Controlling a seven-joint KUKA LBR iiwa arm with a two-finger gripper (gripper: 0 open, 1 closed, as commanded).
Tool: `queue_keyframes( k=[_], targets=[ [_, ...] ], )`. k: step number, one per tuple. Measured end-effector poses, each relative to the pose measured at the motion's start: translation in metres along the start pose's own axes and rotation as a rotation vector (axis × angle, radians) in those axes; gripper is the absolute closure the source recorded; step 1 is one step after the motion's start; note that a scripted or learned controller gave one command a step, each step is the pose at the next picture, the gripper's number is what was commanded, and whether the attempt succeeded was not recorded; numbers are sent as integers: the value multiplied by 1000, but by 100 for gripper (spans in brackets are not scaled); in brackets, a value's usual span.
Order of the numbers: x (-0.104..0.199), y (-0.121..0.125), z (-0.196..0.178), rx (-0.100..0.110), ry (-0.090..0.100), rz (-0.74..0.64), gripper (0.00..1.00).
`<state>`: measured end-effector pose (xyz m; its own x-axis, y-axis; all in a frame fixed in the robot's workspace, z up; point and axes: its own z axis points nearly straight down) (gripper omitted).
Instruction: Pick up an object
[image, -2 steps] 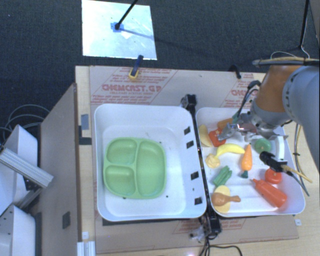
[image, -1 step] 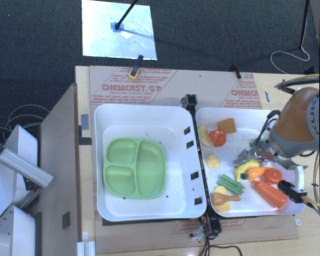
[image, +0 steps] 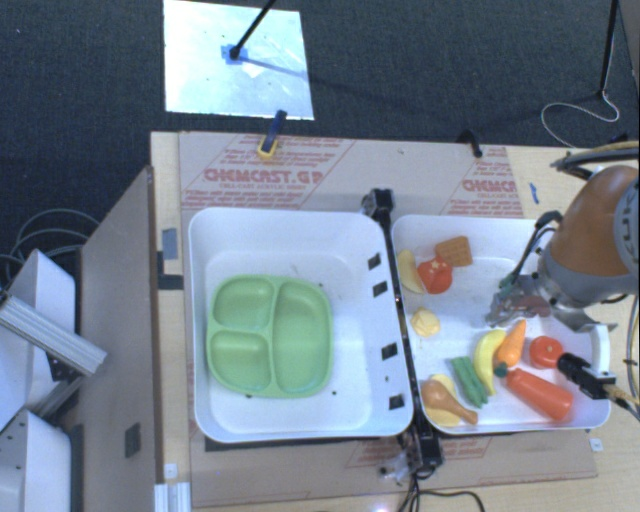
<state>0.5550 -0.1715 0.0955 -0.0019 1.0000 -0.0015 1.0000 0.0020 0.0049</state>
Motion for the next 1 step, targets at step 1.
queue_keyframes(
  k=[1],
  targets=[
    [70, -25, -71, -1, 4, -7, 100]
  ],
)
